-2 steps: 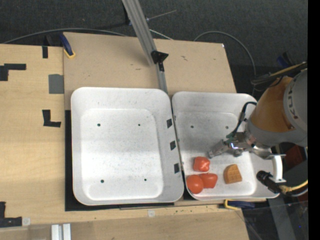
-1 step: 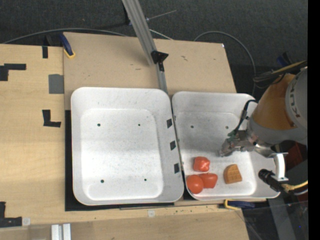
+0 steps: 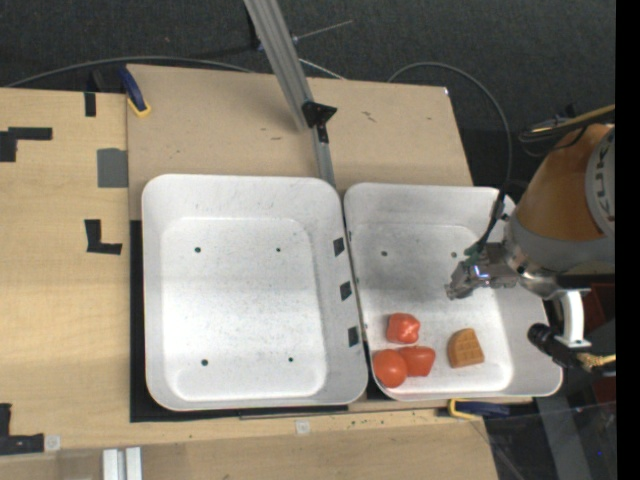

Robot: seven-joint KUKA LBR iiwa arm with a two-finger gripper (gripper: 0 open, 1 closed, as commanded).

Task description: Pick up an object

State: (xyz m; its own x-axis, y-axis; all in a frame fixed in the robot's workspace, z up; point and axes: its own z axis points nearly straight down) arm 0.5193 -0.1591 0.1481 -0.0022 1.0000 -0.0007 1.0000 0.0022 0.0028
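I see the gripper (image 3: 462, 286) low over the right bin (image 3: 420, 213), near its right wall; I cannot tell its state. Three red pieces (image 3: 403, 328) and a tan block (image 3: 465, 348) crowd the front edge. The left bin (image 3: 240, 200) offers open room.

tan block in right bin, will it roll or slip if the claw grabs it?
The tan block looks flat-sided and chunky, so it probably won't roll. It seems small and likely light, so a nudge may slide it on the smooth right bin. It lies apart from the red pieces, leaving approach room.
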